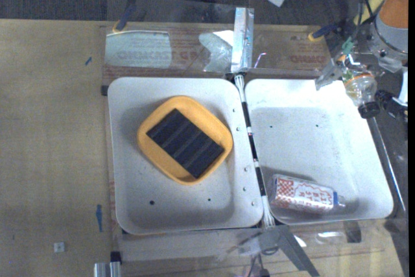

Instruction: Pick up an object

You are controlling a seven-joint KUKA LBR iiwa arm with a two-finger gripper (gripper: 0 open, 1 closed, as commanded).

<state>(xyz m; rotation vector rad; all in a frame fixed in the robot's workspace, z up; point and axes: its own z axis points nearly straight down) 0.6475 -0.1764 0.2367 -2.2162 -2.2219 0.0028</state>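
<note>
Two white bins, one object each: a red-and-white tube lies in the right bin, a yellow dish in the left bin. The gripper hovers at the right bin's far corner; its grip cannot be told.

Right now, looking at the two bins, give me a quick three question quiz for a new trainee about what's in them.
1. True or false: the yellow tray with the dark ribbed panel lies in the left bin.
2. Which bin holds the red-and-white tube? A) left B) right
3. Fill in: the tube lies near the right bin's ____ edge, far or near to the camera.

Key: 1 true; 2 B; 3 near. The gripper is at the right bin's far right corner.
</note>
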